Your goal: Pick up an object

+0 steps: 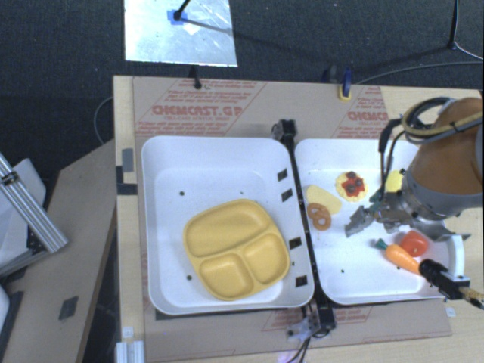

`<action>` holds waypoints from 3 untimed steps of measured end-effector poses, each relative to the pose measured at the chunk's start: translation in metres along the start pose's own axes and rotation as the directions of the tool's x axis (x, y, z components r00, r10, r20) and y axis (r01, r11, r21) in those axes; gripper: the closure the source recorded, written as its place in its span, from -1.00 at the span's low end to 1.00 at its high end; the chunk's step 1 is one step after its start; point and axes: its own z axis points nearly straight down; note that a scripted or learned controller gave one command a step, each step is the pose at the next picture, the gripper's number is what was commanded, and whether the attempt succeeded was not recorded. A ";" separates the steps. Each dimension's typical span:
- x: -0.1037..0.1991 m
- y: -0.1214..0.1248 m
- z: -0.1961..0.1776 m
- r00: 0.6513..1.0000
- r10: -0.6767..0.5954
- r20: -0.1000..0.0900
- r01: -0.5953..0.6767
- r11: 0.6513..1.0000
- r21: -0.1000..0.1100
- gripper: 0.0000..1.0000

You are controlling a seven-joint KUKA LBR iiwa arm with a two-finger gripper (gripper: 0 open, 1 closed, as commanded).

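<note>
My gripper hangs low over the middle of the right bin, pointing left. Just to its left lie a brown pretzel and a pale yellow slice. A round yellow cracker with a red topping lies a little behind the gripper. An orange carrot and a red tomato-like piece sit under the wrist at the right. A small yellow piece shows beside the arm. Nothing is seen held in the gripper.
The left bin holds a yellow divided tray. A black divider with clips runs between the bins. The grey and orange arm covers the right bin's far right side.
</note>
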 end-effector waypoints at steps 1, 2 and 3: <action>0.000 0.003 -0.006 1.000 -0.003 0.002 0.003 1.000 -0.012 -1.00; 0.001 0.002 0.057 1.000 0.000 0.001 0.000 1.000 -0.008 -1.00; 0.001 0.003 0.103 1.000 0.001 0.002 -0.001 1.000 -0.014 -1.00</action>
